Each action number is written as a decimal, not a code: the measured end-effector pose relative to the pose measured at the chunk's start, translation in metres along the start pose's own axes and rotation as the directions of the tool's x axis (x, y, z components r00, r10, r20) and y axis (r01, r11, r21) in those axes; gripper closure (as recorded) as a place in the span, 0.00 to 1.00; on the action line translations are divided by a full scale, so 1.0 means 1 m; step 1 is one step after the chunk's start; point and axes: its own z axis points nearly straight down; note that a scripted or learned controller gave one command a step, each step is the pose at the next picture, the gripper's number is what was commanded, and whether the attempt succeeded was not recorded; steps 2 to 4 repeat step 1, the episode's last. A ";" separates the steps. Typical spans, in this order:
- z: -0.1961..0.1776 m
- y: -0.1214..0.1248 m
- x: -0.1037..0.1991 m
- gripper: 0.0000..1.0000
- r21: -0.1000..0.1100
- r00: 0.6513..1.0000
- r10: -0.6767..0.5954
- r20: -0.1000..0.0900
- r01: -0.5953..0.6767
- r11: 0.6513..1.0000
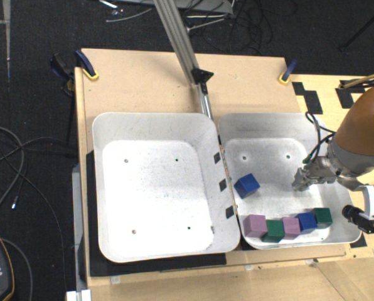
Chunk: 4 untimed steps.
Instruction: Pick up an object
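A blue cube [246, 185] lies alone near the left side of the right bin [262, 127]. Along that bin's front wall sits a row of cubes: purple [255, 225], green [275, 230], a smaller purple one [291, 226], blue [307, 221] and dark green [323, 216]. My gripper [302, 182] hangs low over the right half of the right bin, right of the lone blue cube and above the row. I see nothing between its fingers.
The left bin [152, 184] sits beside the right one on the wooden bench. A metal pole [181, 39] slants down from the top to the gap between the bins. Clamps sit at the bench's back corners [86, 64].
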 end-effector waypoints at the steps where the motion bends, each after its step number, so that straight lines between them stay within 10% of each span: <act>1: 0.000 0.000 0.000 0.00 0.001 1.000 0.000 -0.001 0.000 1.000; 4: 0.000 0.000 0.000 0.00 0.001 1.000 0.000 -0.001 0.000 1.000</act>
